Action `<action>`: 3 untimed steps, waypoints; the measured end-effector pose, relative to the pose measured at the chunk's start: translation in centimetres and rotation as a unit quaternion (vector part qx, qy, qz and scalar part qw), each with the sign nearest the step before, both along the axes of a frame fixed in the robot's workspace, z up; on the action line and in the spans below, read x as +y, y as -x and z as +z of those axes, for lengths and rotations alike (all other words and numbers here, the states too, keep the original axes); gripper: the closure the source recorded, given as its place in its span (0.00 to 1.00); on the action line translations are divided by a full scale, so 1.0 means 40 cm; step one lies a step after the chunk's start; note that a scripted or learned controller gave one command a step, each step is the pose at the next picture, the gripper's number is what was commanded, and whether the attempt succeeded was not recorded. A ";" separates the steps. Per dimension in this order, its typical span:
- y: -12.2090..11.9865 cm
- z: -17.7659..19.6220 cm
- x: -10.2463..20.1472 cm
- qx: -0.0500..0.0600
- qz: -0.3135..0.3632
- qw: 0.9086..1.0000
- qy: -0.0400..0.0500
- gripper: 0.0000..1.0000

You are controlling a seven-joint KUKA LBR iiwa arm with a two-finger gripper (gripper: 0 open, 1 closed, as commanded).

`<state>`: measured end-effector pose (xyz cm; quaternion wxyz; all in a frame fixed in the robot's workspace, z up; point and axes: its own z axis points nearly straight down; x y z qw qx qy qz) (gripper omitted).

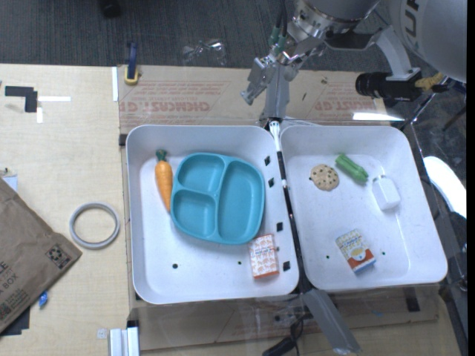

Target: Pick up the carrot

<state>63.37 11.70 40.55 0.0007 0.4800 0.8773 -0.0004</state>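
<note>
The pale wooden counter (59, 169) carries two shallow white plastic bins side by side, and the left white bin (148, 273) serves here as the landmark. The right white bin (415, 258) touches it along the middle edge. Above the far corner of the left bin, near that shared edge, hangs the grey robot arm (334, 6) with its metal gripper (276, 106); I cannot tell if the gripper is wide or narrow, and nothing is seen between its parts. Inside the left bin lies a teal divided plastic plate (219, 197) in the middle. Outside the left bin, on its left side, rests a grey tape ring (94, 224). The small orange carrot with green top (163, 180) lies inside the left bin, just beside the plate's left edge, well apart from the gripper.
</note>
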 end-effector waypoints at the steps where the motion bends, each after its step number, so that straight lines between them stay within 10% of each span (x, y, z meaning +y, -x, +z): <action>1: 0.088 -0.060 -0.383 0.001 0.160 0.987 0.000 0.00; 2: 0.270 -0.360 -0.272 0.001 0.222 0.975 -0.001 0.00; 3: 0.266 -0.338 -0.277 0.000 0.219 0.976 0.000 1.00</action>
